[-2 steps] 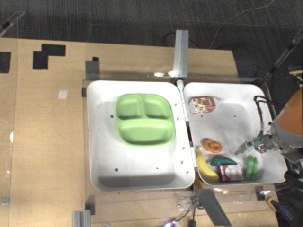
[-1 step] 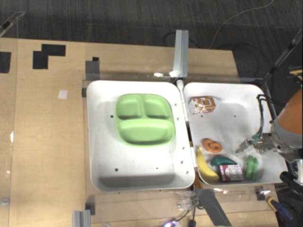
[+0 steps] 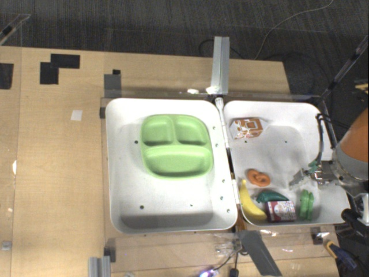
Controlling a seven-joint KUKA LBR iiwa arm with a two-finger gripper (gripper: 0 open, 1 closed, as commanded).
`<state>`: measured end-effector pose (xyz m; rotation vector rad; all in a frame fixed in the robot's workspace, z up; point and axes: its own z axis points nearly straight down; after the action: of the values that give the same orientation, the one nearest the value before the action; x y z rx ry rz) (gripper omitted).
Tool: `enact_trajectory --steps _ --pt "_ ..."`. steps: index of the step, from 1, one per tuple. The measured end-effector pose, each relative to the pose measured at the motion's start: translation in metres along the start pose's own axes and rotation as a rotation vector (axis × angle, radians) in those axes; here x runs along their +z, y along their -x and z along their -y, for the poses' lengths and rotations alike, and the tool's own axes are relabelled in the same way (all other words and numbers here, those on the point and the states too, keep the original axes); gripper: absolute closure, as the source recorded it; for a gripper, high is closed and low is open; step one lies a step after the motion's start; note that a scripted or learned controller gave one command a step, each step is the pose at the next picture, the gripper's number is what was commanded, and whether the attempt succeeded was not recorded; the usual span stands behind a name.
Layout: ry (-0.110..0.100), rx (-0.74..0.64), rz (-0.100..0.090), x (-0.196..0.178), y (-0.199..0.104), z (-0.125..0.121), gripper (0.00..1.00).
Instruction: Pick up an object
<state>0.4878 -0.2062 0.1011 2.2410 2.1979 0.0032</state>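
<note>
White plastic forms both shallow bins, set side by side on a pale wooden worktop (image 3: 52,172) and divided by a metal strip. The left bin (image 3: 124,203) holds a green divided tray (image 3: 175,145) lying near its centre, with bare floor open on all sides of it. The right bin (image 3: 288,117) is clear across its upper and middle floor apart from a white and brown packet (image 3: 247,128) near the top left corner. Its contents crowd the lower edge: an orange ring-shaped toy (image 3: 258,178), a yellow banana (image 3: 250,201) lying against the left wall, a dark red can (image 3: 281,210) on its side just beside the banana, a dark green piece (image 3: 271,197) touching the can's upper side, and a green ribbed object (image 3: 306,205) at the can's right end. The gripper (image 3: 304,176) sits above the right half of this bin, near the right wall and just above the green ribbed object. Whether it is open or closed cannot be made out; nothing is seen held.
</note>
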Motion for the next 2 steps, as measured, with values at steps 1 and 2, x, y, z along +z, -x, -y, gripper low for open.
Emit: enact_trajectory --steps 1,2 --pt "0.009 -0.135 0.003 0.0094 -0.0012 -0.003 0.0" --pt "0.008 0.0 -0.002 0.01 -0.0009 -0.0033 0.0"
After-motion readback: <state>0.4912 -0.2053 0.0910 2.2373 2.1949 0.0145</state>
